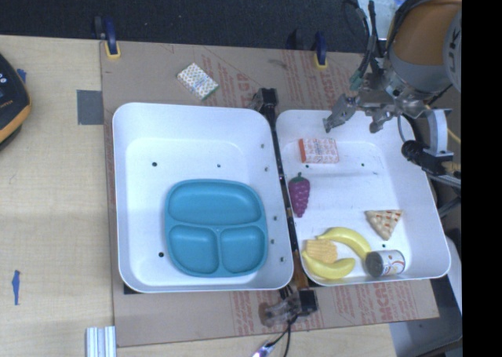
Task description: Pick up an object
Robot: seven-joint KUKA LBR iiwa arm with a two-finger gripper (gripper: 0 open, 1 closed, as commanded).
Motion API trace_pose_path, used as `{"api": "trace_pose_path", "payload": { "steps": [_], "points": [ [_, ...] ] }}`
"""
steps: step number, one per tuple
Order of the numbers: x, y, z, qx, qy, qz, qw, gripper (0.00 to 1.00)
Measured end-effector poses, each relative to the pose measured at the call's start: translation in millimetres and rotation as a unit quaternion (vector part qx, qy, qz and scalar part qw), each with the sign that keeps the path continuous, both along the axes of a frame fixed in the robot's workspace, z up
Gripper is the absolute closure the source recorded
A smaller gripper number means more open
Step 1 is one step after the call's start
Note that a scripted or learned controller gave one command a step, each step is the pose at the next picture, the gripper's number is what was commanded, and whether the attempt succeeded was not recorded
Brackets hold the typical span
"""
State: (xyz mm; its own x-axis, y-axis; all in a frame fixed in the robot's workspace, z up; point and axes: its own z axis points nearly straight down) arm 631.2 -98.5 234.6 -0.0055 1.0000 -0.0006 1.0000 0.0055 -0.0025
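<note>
My gripper hangs open above the far edge of the right bin, with nothing between its two dark fingers. Just below and left of it lies a small pink-and-white packet. A purple grape bunch rests against the bin's left wall. Toward the near side sit a yellow banana, a yellow waffle-like piece, a small can on its side and a pizza slice.
The left bin holds a blue divided tray. A small patterned packet lies on the cardboard behind the left bin. Clamps stand at the back edge and between the bins. A yellow-black device sits at the far left.
</note>
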Motion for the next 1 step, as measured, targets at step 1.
{"api": "trace_pose_path", "payload": {
  "steps": [1],
  "points": [
    [23.8, -92.5, -143.8, 0.0000, 0.001, -0.002, 1.0000, 0.00]
  ]
}}
